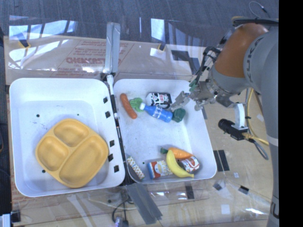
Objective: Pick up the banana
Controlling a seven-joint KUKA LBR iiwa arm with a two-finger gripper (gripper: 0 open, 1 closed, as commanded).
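Observation:
The yellow banana (176,166) lies in the right bin (142,141) near its front edge, curved, wedged between a small carton (158,169) and a red-and-white can (191,164). An orange carrot (180,153) rests just behind it. My gripper (189,103) hangs over the back right part of the same bin, well behind the banana. Its fingers (180,100) stand apart, open, with nothing between them, next to the dark green end of a blue bottle (158,113).
At the back of the right bin lie a red sausage (128,106), a green piece (137,104) and a cow-print carton (158,99). A small patterned stick (134,166) sits at the front left. The left bin (28,103) holds a yellow divided plate (71,152).

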